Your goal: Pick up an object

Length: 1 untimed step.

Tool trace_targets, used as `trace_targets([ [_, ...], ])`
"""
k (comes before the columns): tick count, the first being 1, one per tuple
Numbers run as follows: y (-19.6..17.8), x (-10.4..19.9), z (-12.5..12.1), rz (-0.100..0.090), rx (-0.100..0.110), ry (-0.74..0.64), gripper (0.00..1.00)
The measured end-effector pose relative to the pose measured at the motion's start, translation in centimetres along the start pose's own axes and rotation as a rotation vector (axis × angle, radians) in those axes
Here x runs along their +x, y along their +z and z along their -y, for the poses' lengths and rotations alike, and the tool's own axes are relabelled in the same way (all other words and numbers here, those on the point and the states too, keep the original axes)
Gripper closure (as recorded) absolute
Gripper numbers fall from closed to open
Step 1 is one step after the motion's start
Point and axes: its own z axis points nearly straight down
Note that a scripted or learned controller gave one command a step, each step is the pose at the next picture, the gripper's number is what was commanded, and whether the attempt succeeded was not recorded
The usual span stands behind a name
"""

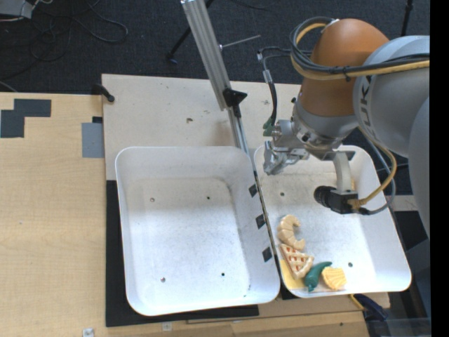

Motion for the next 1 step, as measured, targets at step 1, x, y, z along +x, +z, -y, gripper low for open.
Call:
trace_targets([
  [1,1.99,4.66,-2.35,0.0,0.002,0.0,1.0],
])
